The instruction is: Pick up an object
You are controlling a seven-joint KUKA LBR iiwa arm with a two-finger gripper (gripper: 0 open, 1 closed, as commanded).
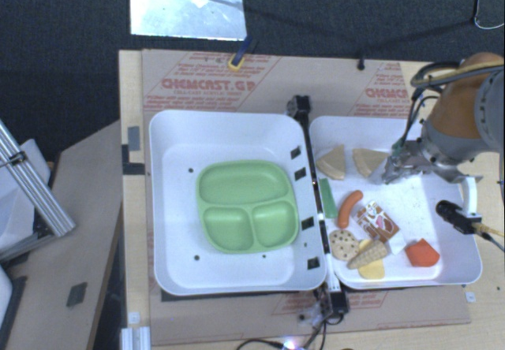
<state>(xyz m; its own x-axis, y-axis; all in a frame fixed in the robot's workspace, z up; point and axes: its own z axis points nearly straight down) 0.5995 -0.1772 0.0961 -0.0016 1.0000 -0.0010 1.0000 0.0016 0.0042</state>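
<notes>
claw [392, 173] low in right bin [458, 262], far side, just beside tan wedge [368, 161] | grip state: cannot tell | sausage [349, 207], cookie [343, 243], orange block [423, 253] near front | green tray [245, 206] in left bin [170, 262]

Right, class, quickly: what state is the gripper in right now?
Gripper: low in the right bin, beside the tan wedge; open or closed cannot be told, and nothing is seen held.

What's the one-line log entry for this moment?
hand: low in right bin, by tan wedge | grasp: unconfirmed | left bin: green tray
</notes>
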